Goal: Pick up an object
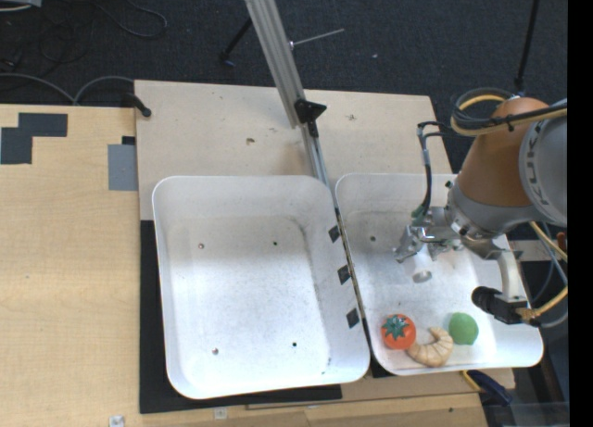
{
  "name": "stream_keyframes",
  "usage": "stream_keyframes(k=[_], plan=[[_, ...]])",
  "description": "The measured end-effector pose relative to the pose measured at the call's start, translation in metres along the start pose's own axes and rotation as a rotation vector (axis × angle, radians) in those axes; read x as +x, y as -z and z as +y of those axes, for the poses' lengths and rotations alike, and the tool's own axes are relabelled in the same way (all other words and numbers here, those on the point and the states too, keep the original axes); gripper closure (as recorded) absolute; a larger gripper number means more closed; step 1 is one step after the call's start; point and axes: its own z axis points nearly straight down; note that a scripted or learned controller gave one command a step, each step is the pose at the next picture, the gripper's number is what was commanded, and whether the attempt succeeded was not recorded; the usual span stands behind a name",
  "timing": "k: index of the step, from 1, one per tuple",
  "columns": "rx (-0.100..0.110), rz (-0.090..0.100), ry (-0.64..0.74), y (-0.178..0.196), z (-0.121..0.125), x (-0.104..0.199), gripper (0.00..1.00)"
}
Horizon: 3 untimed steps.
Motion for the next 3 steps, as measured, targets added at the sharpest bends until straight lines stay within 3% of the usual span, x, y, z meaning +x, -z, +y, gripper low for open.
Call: stream_keyframes(k=[1,2,3], plan=[[-0.002,0.0,0.01,0.057,-0.006,0.006,1.0],[0.0,0.0,0.009,0.085,-0.005,0.004,1.0],[0.003,0.002,0.013,0.089,-0.004,0.049,1.0]])
